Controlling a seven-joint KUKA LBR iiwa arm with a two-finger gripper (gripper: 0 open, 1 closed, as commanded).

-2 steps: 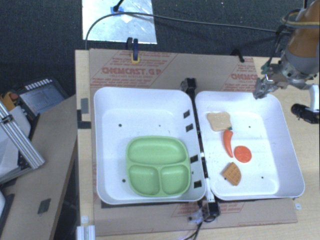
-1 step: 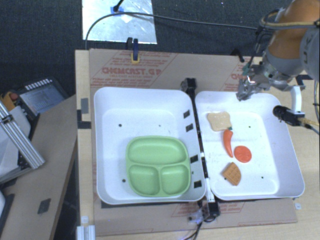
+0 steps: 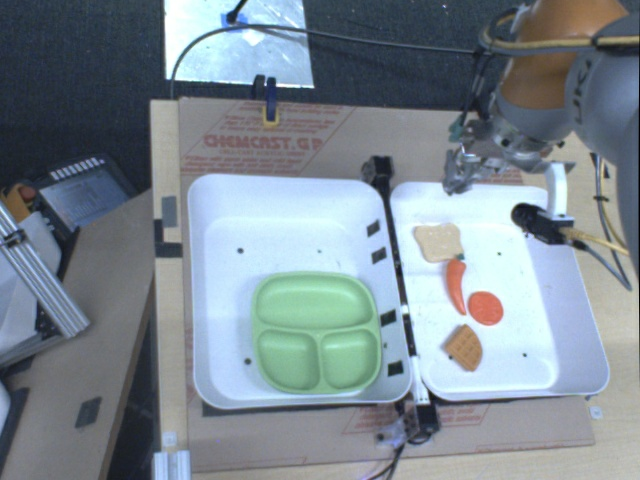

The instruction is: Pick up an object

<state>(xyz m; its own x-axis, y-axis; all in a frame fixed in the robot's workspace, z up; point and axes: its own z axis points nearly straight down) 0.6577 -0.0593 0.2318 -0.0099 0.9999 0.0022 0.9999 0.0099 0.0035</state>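
Step in hand: I judge this as the approach; the gripper (image 3: 462, 173) hangs over the far rim of the right bin (image 3: 570, 298), above the contents and touching none of them.
Jaws: I cannot tell whether they stand open or closed; the metal tip is small and dark against the rim.
Candidates: four pieces lie in the right bin, namely a toast slice (image 3: 437, 241), a carrot (image 3: 456, 284), a tomato slice (image 3: 486, 308) and a waffle piece (image 3: 463, 347).
Where they lie: the toast slice is nearest the gripper, toward the far left of the bin; the carrot runs just below it, its top touching or nearly touching the toast; the tomato slice sits just beside the carrot's lower end; the waffle piece lies apart, nearest the camera.
Best pick, in my judgement: the waffle piece, since it has clear floor all round.
How I would do it: centre over one piece, come straight down, close across its narrow width.
Risk: the flat pieces may slip away; the carrot cluster invites a double contact.
Left bin (image 3: 215, 268): holds a green divided plate (image 3: 316, 332); I leave it alone.
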